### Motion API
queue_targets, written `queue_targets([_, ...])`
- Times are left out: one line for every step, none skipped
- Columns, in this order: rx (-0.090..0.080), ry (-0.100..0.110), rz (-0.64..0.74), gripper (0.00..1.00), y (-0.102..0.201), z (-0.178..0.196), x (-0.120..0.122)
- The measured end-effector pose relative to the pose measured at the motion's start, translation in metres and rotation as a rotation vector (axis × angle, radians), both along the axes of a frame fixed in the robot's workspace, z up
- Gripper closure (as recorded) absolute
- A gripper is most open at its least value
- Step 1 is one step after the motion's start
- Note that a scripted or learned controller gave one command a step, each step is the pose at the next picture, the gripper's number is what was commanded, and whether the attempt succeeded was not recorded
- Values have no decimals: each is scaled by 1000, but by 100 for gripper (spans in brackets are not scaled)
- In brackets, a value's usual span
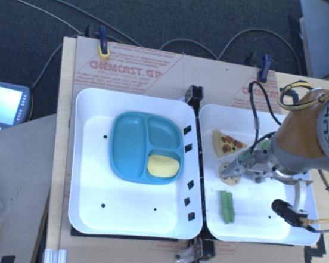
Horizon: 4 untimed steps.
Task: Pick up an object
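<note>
Blue divided plate (144,146) holding a yellow piece (163,166) occupies the left bin (86,178). Right bin (260,228): pizza slice (228,144), green piece (227,206). Gripper (231,174) is lowered between them, likely targeting something beneath; whether the fingers are open or closed cannot be told.

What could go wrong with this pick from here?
The claw sits low between the pizza slice and the green piece, touching neither clearly, so it may close on nothing. It is also near the bin wall, which could block a sideways correction.
</note>
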<state>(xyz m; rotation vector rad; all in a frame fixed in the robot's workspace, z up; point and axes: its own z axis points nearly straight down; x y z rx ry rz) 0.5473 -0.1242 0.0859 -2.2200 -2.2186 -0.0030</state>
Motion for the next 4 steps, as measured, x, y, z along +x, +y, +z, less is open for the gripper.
queue_targets([1, -9, 1, 100, 1, 15, 3])
queue_targets([-4, -5, 3, 100, 11, 64, 3])
queue_targets([-4, -8, 3, 100, 19, 123, 11])
queue_targets([-5, -9, 3, 100, 18, 183, 21])
